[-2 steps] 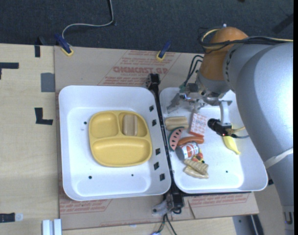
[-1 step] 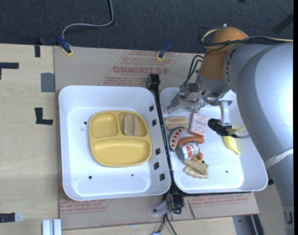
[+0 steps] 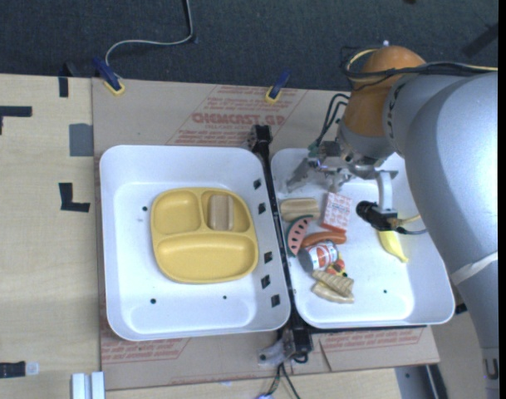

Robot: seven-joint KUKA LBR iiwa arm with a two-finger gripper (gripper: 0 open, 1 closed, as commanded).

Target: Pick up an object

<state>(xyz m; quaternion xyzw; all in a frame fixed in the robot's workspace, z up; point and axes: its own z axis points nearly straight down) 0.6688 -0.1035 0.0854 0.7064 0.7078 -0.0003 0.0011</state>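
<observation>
My gripper hangs low over the back left part of the right bin, below the orange wrist band. Just in front of it lie a tan bun and a red-and-white packet. Closer to the front are a curved red slice, a red sausage, a small can and a tan ridged piece. A yellow banana lies to the right. Nothing shows in the gripper's hold.
The left bin holds a yellow divided tray with a brown block in its back right compartment. A black divider runs between the bins. The grey arm covers the right bin's right side.
</observation>
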